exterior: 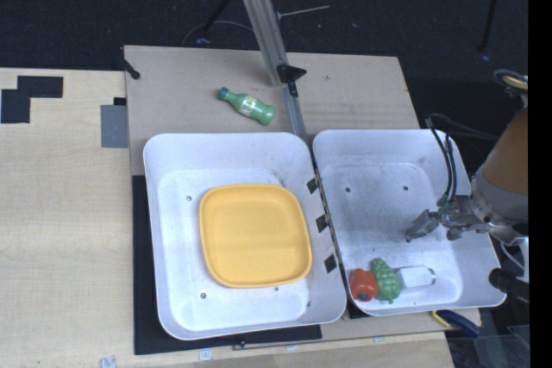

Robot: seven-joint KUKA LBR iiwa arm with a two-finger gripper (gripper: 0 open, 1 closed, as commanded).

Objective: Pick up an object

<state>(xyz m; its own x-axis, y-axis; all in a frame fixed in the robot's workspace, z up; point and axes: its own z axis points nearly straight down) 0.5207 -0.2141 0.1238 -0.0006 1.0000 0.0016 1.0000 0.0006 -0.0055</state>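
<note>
In the right bin (pixel 379 152), near its front edge, lie a red round object (pixel 363 283), a bumpy green object (pixel 386 280) touching it, and a small white object (pixel 416 277) just to their right. My gripper (pixel 422 227) hangs over the right part of this bin, above and slightly right of the three objects, with nothing visibly held. The grey arm with its orange band (pixel 509 159) comes in from the right. A square yellow plate (pixel 255 234) lies flat in the left bin (pixel 172 159).
A green bottle (pixel 247 105) lies on its side on the brown board behind the left bin. A slanted aluminium post (pixel 266 13) rises behind the joint between the bins. Black clips (pixel 321 222) sit along the shared rim.
</note>
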